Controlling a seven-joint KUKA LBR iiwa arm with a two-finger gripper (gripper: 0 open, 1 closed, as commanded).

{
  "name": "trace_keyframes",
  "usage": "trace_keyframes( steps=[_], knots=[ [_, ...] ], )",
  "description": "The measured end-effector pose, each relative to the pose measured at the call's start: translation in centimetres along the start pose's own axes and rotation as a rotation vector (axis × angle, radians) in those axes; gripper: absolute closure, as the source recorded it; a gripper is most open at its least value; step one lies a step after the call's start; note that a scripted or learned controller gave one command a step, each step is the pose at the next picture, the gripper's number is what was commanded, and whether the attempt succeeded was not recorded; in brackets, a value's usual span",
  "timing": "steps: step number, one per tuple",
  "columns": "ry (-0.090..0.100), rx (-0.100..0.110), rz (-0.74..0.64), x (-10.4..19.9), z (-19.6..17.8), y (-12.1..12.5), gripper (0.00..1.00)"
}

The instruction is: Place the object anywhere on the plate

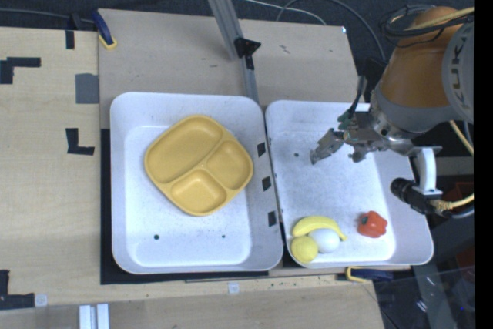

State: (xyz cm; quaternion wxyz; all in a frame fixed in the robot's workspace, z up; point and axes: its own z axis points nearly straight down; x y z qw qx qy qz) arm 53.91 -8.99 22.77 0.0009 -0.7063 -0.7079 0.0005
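Resting in the left bin, a glossy yellow three-compartment plate (199,164)

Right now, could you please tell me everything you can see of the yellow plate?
The yellow plate is a rounded-square tray that looks like matte plastic, split by raised ridges into three compartments, none holding anything. It lies flat and upright, turned at an angle, in the left bin, resting on the bin's floor. Nothing else touches it; the claw hangs over the right bin.

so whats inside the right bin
The right bin holds a banana, a yellow lemon-like fruit, a white ball and a red pepper near its front edge. The gripper and wrist cover part of the floor.
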Motion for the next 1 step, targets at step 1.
trace_keyframes(
  steps=[1],
  knots=[
    [0.000,0.000,0.001,-0.02,0.00,0.00,0.00]
  ],
)
